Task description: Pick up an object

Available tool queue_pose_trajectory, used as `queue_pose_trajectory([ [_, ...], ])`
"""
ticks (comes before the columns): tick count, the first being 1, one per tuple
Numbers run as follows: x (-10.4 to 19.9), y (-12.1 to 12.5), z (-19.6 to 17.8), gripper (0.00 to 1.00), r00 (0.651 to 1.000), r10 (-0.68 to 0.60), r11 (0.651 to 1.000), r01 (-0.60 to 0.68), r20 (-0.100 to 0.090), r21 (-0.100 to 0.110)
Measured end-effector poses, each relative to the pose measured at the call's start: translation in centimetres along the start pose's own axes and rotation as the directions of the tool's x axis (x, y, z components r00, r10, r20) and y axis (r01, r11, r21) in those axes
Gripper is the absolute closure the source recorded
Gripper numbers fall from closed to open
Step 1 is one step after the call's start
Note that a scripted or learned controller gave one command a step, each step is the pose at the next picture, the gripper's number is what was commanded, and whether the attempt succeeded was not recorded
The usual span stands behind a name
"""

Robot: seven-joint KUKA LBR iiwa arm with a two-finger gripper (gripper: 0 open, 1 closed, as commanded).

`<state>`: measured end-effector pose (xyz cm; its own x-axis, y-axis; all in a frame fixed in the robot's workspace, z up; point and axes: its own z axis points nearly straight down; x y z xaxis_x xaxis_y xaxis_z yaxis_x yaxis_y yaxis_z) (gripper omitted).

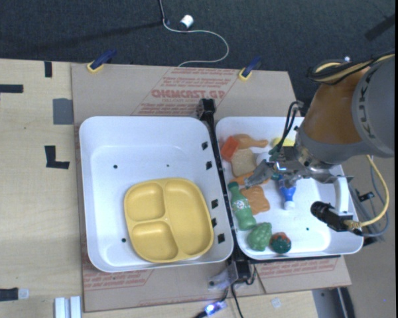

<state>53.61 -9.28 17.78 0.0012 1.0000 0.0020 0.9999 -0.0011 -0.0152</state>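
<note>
My gripper [270, 172] hangs over the middle of the right bin [318, 240], fingers spread and nothing between them. One grey finger [256, 175] points left over a beige lump [243, 160] and an orange piece [257, 198]. A small blue and white object [288, 194] lies just below the gripper. An orange carrot-like toy [241, 142] sits at the bin's back left. A green bottle [240, 204] lies along the left wall. At the front are a green leafy toy [259, 236] and a red and green toy [280, 244]. A yellow item [285, 141] peeks out by the wrist.
The left bin [106, 144] holds a yellow divided plate [167, 217] at its front right. A black divider [215, 171] runs between the bins. The arm's grey and orange body [338, 118] covers the right bin's back right corner.
</note>
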Motion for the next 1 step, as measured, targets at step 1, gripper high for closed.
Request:
queue_pose_trajectory([
  [1,-0.01,0.3,-0.63,0.0,1.0,-0.003,1.0,0.003,0.002,-0.013],
])
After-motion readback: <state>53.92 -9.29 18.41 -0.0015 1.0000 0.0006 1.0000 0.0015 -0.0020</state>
